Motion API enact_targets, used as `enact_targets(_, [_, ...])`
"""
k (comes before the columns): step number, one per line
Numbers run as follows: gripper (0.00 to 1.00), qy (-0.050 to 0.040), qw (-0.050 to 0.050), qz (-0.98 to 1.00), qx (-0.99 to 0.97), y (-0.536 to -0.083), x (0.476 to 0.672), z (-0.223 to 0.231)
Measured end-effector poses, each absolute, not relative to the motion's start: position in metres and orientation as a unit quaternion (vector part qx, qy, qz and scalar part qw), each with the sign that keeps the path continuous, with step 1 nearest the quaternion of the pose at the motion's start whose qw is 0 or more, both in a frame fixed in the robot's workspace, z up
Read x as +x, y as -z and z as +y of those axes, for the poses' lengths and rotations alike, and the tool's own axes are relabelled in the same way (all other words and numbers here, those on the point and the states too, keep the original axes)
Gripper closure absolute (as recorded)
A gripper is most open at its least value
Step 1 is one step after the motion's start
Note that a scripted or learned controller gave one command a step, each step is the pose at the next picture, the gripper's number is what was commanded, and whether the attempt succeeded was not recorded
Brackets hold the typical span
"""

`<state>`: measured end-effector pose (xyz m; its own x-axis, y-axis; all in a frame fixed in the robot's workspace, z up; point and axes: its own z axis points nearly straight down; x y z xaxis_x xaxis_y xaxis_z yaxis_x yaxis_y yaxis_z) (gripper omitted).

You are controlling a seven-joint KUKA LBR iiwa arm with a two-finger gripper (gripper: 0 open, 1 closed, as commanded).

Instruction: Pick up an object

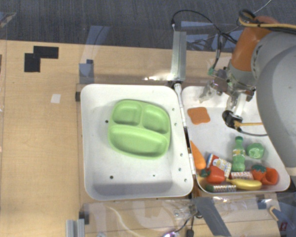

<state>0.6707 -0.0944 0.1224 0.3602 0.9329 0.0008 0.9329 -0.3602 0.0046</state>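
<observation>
- here's the likely target: the orange flat piece (199, 115), lying alone on the bare floor of the right bin (214, 138), in its far-left part, near the wall shared with the left bin (94, 132).
- it lies flat, broad face up. it's a rounded, near-square slab, a touch wider than deep from this angle, so its long axis, such as it is, runs roughly across the bin with a slight tilt. neither end reads as a point or tip.
- the gripper (218, 90) hangs just past the piece, toward the bin's far wall, near it but apart. whether it's spread or pressed together, i can't tell from up here, and i see nothing held in it.
- to do this well, i'd say: centre over the slab, line up to close across its shorter span, and go right down to the floor. a piece this thin gives little edge to catch and could easily slip out.
- mind the dividing wall on the left; a drift that way risks a bump.
- further out, the carrot (198, 155) lies nearer the camera, then the crowd at the near end: green bottle (238, 153), banana (245, 183) and more, well apart from the slab.
- over in the left bin sits a green divided plate (138, 128).
</observation>
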Motion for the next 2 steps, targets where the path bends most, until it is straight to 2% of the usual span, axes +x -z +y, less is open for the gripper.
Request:
enact_targets(1, [0.00,-0.0035,0.003,0.568,0.823,-0.088,0.598,-0.086])
enact_targets(2, [0.00,-0.0016,0.001,0.567,0.824,-0.132,0.667,-0.104])
